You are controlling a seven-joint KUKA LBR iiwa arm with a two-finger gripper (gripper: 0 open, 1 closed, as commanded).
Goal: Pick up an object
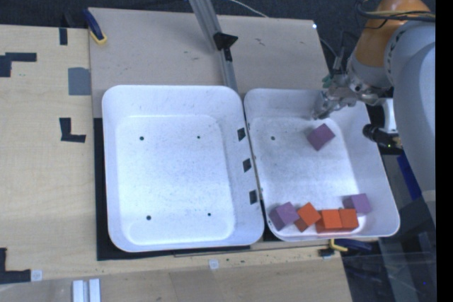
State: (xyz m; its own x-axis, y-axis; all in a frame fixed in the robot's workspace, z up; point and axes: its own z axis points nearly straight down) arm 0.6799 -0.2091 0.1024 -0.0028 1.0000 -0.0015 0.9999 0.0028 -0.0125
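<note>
Gripper: the gripper (327, 107) hangs over the upper part of the right bin (375, 173); I cannot tell if it is released or clenched, it is too small and blurred.
Nearest object: a purple block (320, 136) lies tilted just below the gripper, apart from it.
Other objects: along the lower wall lie a purple cube (286, 214), three orange blocks (327, 218) close together, and a small purple block (359, 203).
Left bin: the left bin (113, 152) stands beside the right one.

Gripper (324, 108): above right bin's (283, 106) far edge, beside purple block (320, 136).
Near edge: orange blocks (333, 219), purple blocks (286, 213).
</note>
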